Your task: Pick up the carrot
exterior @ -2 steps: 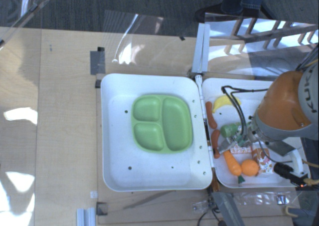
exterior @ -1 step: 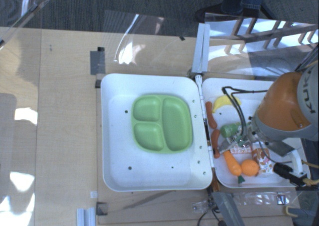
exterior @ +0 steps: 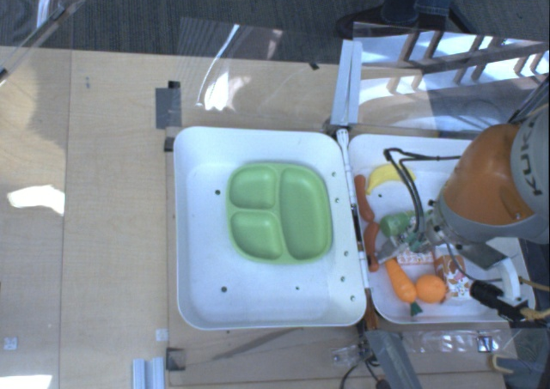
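The carrot (exterior: 400,279) is orange with a small green tip and lies at a slant near the front left of the right bin (exterior: 378,310). My gripper (exterior: 411,244) hangs just above and behind the carrot, low over the bin's contents, below the arm's orange band (exterior: 483,179). Nothing can be seen held in it. An orange fruit (exterior: 431,289) touches the carrot's right side.
A green divided plate (exterior: 282,211) sits in the left bin (exterior: 198,293). The right bin also holds a yellow piece (exterior: 384,178), two reddish sausages (exterior: 363,196), a green item (exterior: 397,224) and a printed packet (exterior: 454,276). The arm covers the bin's right half.
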### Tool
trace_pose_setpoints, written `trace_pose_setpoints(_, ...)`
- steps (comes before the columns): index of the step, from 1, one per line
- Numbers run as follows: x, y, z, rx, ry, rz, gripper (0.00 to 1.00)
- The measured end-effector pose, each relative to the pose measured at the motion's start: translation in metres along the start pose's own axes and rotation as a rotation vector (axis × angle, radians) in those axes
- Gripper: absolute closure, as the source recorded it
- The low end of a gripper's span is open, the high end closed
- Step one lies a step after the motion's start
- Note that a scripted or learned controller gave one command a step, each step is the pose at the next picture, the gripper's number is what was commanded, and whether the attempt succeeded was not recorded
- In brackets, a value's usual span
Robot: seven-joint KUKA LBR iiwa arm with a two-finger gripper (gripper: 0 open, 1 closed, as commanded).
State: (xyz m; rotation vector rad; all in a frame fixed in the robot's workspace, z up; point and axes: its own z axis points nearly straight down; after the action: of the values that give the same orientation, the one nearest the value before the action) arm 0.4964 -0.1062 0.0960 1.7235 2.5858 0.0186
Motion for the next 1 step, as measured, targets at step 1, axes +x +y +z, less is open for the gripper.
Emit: trace_pose_setpoints(1,0.0017,0.0005,-0.0002,0.001,-0.004,0.0,0.0)
